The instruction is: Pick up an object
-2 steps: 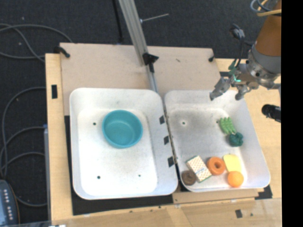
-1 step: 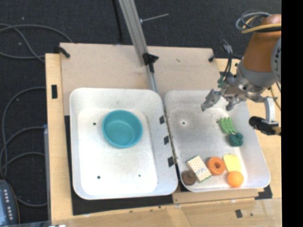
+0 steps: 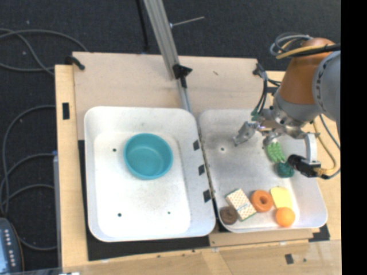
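Green toy [image 3: 276, 152] just right of gripper [image 3: 248, 132] — right bin [image 3: 229, 125].
Fingers spread, holding nothing (over bare floor); toy's long axis runs up-down, teal blob [image 3: 284, 169] at its lower end.

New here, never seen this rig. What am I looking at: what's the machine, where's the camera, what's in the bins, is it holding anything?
One camera looks down at a slant on a wooden bench with two shallow white bins. The grey arm with an orange band is a KUKA robot reaching in from the right. Its gripper hangs over the right bin; I see nothing between its fingers.

The left bin holds a teal bowl. The right bin holds a green object beside the wrist, and near the front edge a brown ring, a patterned block, an orange ring, a yellow block and an orange ball. A metal pole rises behind the bins.
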Controlling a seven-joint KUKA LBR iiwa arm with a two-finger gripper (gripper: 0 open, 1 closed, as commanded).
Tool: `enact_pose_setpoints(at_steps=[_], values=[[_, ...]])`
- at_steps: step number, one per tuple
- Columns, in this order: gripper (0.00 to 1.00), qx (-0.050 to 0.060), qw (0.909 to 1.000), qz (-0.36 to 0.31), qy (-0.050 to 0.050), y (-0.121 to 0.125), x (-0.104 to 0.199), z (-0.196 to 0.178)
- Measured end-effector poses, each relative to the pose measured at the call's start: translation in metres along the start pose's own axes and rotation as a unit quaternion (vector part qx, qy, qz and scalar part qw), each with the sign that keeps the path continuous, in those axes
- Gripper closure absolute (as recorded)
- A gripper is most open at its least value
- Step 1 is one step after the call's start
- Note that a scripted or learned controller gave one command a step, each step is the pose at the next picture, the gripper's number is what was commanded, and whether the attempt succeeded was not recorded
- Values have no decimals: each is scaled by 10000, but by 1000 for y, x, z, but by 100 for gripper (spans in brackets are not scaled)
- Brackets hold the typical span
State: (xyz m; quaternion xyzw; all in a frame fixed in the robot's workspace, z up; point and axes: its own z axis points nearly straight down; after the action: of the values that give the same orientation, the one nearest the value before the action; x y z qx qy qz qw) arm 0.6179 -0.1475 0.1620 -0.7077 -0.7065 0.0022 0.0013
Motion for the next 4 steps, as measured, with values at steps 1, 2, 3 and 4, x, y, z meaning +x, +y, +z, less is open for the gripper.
enact_pose_setpoints(at_steps=[1,2,3,4], values=[[0,-3,10000,-3,-5,-7,-10,52],[100,-44,10000,14,1,-4,-11,38],[100,-65,10000,-24,-1,2,-7,-25],[100,-56,10000,-22,0,1,-11,-69]])
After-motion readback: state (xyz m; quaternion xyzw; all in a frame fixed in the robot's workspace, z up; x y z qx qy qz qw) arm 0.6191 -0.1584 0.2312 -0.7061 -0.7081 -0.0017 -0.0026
